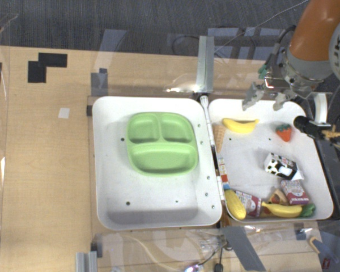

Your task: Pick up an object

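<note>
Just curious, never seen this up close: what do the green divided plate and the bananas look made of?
The green divided plate looks like moulded plastic, matte, uniform in colour. The upper banana and lower banana look like toy plastic, smooth with slight sheen; rubber or foam cannot be ruled out.

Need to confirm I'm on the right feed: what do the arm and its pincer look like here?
The arm has a rounded orange section above a grey wrist, with thin dark cables trailing off it. The pincer is small, with two pale metallic fingers.

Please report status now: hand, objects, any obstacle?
Hand open, holding nothing, above right bin's far edge. Banana just below it. Nothing between them.
</note>
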You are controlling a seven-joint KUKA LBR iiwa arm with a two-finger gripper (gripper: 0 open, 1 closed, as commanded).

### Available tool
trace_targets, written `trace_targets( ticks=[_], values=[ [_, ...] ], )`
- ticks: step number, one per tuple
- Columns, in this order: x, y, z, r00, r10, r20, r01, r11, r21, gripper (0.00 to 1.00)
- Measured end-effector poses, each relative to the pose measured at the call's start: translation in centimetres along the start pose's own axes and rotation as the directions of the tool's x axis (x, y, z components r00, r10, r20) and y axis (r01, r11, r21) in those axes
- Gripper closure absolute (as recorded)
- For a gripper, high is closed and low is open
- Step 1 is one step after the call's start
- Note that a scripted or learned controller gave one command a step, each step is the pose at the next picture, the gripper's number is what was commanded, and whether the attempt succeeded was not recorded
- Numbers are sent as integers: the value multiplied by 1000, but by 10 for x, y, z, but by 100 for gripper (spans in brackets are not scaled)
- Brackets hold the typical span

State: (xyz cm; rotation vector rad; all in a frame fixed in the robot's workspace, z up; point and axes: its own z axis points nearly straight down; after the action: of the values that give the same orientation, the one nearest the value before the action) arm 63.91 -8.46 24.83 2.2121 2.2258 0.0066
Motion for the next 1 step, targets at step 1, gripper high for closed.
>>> trace_targets(
  ticks=[1],
  values=[
    [-17,-1,130,999,46,0,-46,999,2,0]
  ],
)
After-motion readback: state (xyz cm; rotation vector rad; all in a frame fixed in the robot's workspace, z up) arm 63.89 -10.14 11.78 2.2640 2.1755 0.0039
